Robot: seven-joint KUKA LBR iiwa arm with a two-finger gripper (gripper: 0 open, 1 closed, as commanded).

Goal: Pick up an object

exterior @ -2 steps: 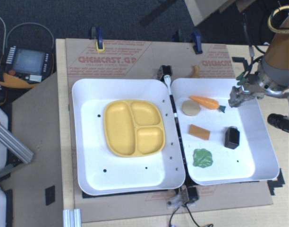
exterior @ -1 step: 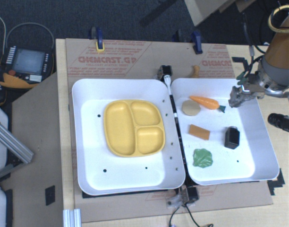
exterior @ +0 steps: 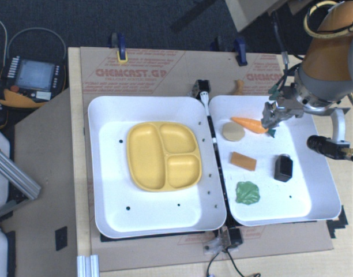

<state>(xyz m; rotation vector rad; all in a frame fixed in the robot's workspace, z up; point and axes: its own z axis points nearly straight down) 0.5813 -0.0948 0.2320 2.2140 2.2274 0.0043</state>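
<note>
Bare floor along right bin (exterior: pixel 315 209) front; carrot (exterior: pixel 248 124), black block (exterior: pixel 284 168) crowding the back.

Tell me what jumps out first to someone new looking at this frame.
The yellow divided plate dominates the left bin. In the right bin lie an orange carrot, a beige round piece, a brown block, a black object and a green leafy piece. The gripper sits at the carrot's right end.

You are looking at a robotics lab: clamped bench board (exterior: pixel 165 68), control pendant (exterior: pixel 32 77), cabling, aluminium framing (exterior: pixel 15 175).
</note>
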